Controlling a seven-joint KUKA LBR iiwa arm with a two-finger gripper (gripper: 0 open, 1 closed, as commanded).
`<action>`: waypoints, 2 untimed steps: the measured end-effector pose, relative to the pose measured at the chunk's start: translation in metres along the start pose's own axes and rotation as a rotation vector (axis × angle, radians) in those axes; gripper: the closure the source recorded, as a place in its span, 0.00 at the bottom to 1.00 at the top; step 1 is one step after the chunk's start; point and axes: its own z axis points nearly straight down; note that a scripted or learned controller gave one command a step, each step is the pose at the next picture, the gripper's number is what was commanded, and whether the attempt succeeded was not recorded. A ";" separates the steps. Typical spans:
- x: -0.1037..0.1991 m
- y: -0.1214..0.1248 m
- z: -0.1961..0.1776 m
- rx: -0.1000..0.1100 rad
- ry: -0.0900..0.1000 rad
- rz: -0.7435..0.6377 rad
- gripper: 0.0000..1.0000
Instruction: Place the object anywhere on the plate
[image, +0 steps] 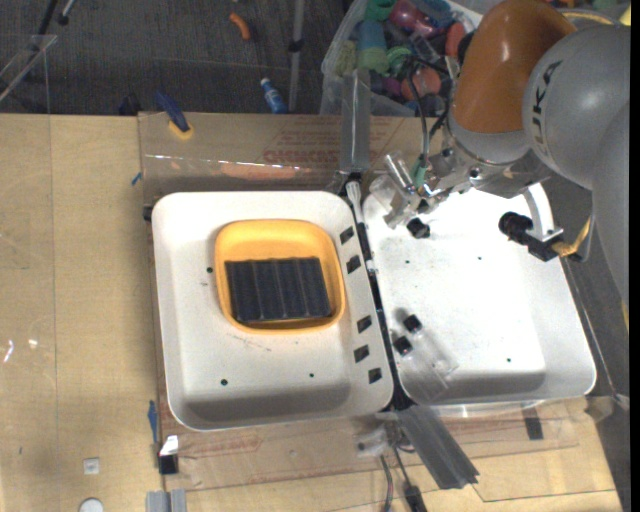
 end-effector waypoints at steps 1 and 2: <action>0.000 0.000 0.000 -0.001 0.000 -0.001 0.00; -0.034 -0.014 -0.020 -0.001 -0.001 -0.059 0.00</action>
